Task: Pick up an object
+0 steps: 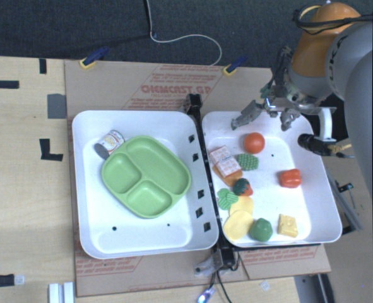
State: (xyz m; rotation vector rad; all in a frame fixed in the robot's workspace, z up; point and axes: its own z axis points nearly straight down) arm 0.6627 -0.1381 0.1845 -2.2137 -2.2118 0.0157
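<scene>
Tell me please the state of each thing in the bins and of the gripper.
Gripper: open, over the right bin's top edge, holding nothing.
Green tray: flat in the left bin, compartments bare.
Small can: on its side, beside the tray.
Tomato: loose in the right bin.
Red pepper: loose, apart from the others.
Cheese: flat near the bottom right corner.
Box: flat by the divider.
</scene>
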